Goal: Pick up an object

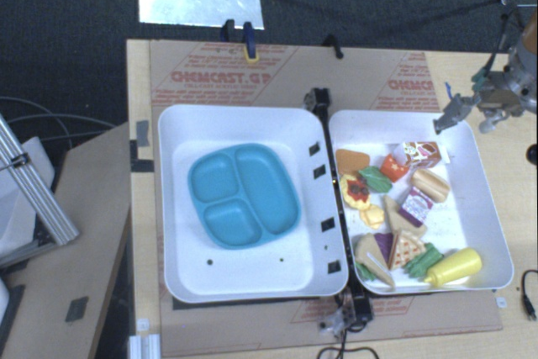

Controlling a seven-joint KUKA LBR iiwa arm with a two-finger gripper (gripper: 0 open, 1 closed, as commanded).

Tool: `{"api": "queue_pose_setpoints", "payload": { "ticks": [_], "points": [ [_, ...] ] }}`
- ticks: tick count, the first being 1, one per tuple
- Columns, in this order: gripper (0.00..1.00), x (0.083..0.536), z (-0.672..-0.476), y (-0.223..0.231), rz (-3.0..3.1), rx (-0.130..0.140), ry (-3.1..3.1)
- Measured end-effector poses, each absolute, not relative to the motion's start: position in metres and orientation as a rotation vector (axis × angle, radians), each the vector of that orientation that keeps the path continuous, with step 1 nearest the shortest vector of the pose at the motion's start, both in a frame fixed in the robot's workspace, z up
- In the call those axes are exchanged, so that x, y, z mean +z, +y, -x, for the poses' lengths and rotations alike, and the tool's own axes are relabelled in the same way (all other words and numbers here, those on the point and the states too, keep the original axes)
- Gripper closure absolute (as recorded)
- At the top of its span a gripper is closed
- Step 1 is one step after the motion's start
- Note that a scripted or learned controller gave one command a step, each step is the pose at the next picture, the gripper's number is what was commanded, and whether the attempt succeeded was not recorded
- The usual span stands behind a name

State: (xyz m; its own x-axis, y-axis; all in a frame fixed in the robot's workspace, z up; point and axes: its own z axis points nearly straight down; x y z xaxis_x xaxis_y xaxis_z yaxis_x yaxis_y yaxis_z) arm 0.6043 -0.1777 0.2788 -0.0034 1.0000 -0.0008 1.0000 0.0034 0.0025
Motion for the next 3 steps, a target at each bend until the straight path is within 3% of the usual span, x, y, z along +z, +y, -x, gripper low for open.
{"api": "queue_pose_setpoints", "payload": {
  "ticks": [1,2,3],
  "points": [
    [0.0,0.121,-0.611,-0.185,-2.226,-0.008,2.229],
    [1.0,0.141,-0.615,-0.186,-2.216,0.004,2.221],
    [1.0,0.152,-0.616,-0.186,-2.213,0.007,2.22]
  ]
}}
